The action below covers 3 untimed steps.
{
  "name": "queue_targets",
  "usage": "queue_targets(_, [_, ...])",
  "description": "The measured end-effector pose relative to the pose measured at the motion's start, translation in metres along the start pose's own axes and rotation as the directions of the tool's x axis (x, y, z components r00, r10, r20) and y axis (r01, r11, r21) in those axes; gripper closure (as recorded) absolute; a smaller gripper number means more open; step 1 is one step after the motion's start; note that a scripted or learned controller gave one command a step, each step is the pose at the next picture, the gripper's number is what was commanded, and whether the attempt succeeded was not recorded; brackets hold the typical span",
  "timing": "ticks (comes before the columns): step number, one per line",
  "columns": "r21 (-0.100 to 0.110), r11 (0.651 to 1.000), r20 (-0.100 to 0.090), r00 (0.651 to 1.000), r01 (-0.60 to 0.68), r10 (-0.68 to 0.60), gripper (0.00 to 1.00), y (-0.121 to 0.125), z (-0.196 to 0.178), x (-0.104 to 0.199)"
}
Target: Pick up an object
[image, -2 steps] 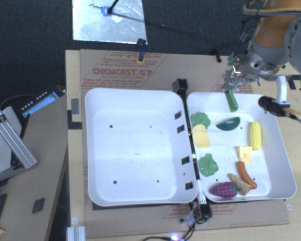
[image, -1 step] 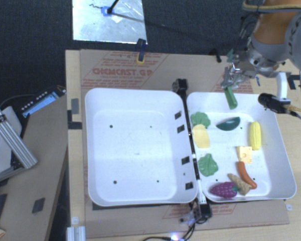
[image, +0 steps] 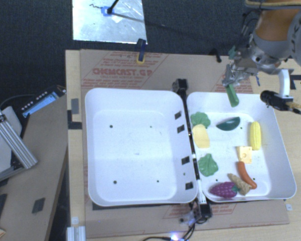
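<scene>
Nearest the lens, purple grapes [image: 223, 189] in right bin [image: 283, 169]. Up at far edge, fingers of gripper [image: 233, 82] clamped on green stick-shaped toy [image: 233, 95], hanging above bin.

Bench [image: 50, 134] bearing two white bins [image: 135, 144]

left bin [image: 135, 149]: bare floor, open from above | right bin [image: 283, 177]: crowded along the divider and near wall by toy food, open patch mid-floor | clips [image: 180, 115] line the divider | arm [image: 281, 24] overhangs far right corner
</scene>
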<state>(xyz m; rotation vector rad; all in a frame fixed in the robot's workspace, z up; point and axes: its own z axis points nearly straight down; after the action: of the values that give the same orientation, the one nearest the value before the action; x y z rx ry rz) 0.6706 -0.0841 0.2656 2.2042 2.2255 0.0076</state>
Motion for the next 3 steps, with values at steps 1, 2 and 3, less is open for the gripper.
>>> queue_targets(1, [0.008,1.0,-0.004,1.0,-0.002,0.002,1.0,-0.001,0.006,0.044])
queue_targets(2, [-0.01,1.0,-0.005,1.0,0.0,0.0,1.0,0.001,-0.138,0.088])
queue_targets(3, [0.014,1.0,0.0,1.0,-0.015,0.015,1.0,-0.002,-0.061,0.014])
